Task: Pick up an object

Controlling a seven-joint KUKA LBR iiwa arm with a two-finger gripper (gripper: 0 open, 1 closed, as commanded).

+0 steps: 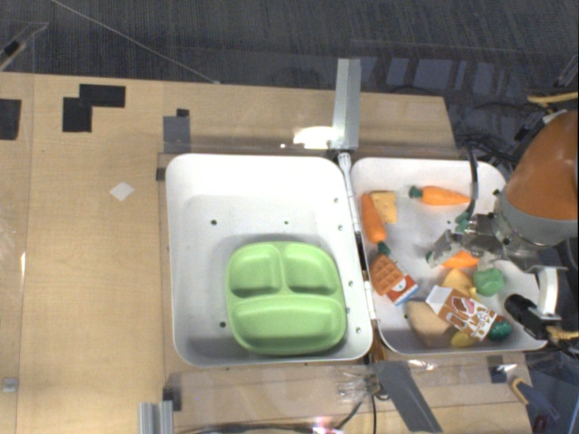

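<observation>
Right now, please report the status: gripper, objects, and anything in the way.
Gripper low in right bin, over toy food. Nothing seen between its fingers. Orange piece just beside it. Green tray alone in left bin.

No readable text; the carton's (467, 315) print is blurred.

Worktop (81, 269) looks like pale matt wood w/ faint grain. Both bins (199, 197) are smooth white plastic, slightly glossy; green tray (285, 297) is smooth plastic, soft sheen. Upright post (347, 102) looks like brushed metal.
</observation>
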